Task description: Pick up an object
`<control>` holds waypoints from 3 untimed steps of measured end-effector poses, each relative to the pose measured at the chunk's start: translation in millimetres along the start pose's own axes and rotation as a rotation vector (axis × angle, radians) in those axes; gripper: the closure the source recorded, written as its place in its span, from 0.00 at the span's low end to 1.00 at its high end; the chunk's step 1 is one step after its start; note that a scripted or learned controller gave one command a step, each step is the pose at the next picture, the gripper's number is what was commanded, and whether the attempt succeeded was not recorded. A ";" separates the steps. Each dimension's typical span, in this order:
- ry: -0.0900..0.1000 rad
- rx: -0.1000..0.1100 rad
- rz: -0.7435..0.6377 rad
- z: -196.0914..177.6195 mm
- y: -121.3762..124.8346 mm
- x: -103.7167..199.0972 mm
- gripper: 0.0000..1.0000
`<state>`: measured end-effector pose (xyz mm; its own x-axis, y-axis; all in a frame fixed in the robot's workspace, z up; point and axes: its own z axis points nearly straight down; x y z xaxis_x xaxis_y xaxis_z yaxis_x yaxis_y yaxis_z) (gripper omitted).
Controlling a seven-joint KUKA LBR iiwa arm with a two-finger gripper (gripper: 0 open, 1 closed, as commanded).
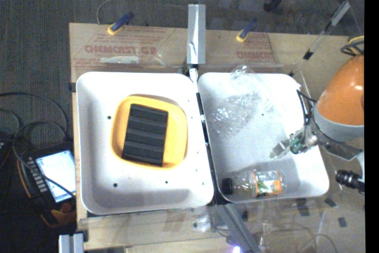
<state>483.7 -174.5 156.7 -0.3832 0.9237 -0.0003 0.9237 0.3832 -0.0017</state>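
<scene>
Look first at the gripper [288, 146]: it sits low over the right bin [308, 183], toward that bin's right side, reaching in from the arm [343, 98] whose orange band bulks just past the bin's right wall. You cannot tell from this slant whether it is apart or together; the tip is small and blurred against the white floor, and nothing can be made out clamped in it.

Nearest to it, still in the right bin, you have a bottle [254, 183] lying on its side along the bin's near wall, dark cap toward the bin's left corner, orange-and-green label about mid-body. It lies below and a little left of the gripper, apart from it.

Further up the right bin, toward its far-left part, a crumpled piece of clear plastic [235, 109] lies on the floor, well apart from the gripper.

Just left of the right bin, touching along the shared edge, is the left bin [95, 186]. In its middle sits a yellow tray [121, 115] with a black ribbed block [145, 134] lying in it, slightly tilted.

Beyond the right bin's far wall you see a board [89, 38] with red lettering, two blue-and-yellow clamps [120, 22] on its far edge, and a metal post [195, 32] standing at the seam between the bins.
</scene>
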 end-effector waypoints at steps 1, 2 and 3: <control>0.002 -0.001 0.053 -26.6 48.0 115.3 0.00; 0.001 -0.001 -0.044 -65.2 89.8 84.5 0.00; 0.001 0.002 0.219 -23.6 41.3 8.1 0.00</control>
<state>518.7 -151.2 180.2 -0.1737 0.9848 0.0005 0.9848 0.1737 -0.0037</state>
